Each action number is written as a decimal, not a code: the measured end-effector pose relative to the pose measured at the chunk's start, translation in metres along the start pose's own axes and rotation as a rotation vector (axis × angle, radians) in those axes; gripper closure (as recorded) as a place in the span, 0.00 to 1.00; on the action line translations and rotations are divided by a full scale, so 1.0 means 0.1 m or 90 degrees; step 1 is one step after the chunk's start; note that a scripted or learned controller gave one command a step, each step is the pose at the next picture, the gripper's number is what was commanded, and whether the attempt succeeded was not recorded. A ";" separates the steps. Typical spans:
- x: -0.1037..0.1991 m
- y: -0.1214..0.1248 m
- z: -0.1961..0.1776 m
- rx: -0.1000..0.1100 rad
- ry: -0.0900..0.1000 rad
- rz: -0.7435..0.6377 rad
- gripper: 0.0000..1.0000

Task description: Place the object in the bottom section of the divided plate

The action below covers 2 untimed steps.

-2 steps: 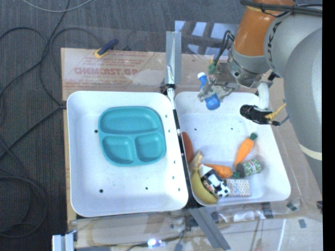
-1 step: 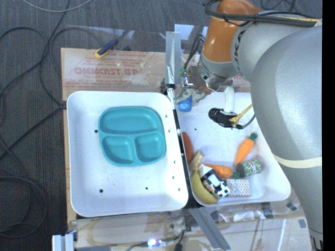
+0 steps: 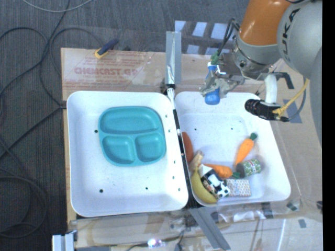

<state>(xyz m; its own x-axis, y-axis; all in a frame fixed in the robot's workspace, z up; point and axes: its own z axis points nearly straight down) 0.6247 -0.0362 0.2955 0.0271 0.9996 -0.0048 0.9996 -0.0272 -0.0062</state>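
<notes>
I am watching the claw (image 3: 213,90) hanging over the far edge of the right bin (image 3: 272,192), and a small blue object (image 3: 212,97) is sitting between its fingers, so I am reading it as clamped on that piece and lifted clear of the bin floor. The teal divided plate (image 3: 132,135) is lying in the left bin (image 3: 84,192), well apart from the claw, with all three of its sections bare. The rest of the clutter, a carrot (image 3: 244,149), a banana (image 3: 201,187) and other small toys, is lying at the near end of the right bin. I am judging this as the carry step: the pick looks done, the placing not yet. The next move calls for crossing the divider between the bins, lining up over the plate's bottom section, and lowering before letting go.
</notes>
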 end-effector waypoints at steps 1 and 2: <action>-0.72 0.00 1.13 0.002 0.001 0.020 1.00; 0.02 0.09 0.59 0.000 0.001 -0.090 1.00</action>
<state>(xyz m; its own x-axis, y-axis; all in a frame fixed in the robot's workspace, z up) 0.6339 -0.0345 0.2361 -0.1133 0.9936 -0.0021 0.9935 0.1133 -0.0069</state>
